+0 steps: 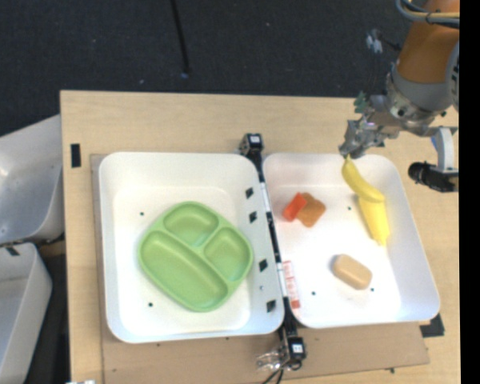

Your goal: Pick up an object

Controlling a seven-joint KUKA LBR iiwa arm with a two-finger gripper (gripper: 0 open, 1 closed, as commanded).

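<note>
My gripper (358, 141) hangs over the far edge of the right bin (408, 294), below the orange-banded wrist. A yellow banana (368, 200) lies along the right side of that bin. Its upper tip sits directly under the gripper, touching it or nearly so. An orange-red piece (294, 206) and a brown chunk (312, 213) lie together near the bin's left wall. A tan oval lump (352, 272) rests toward the front of the bin.
A green divided plate (196, 254) lies in the left bin (112, 214). A black-marked divider (266, 230) separates the two bins. A white container (16, 182) stands off the bench at the left.
</note>
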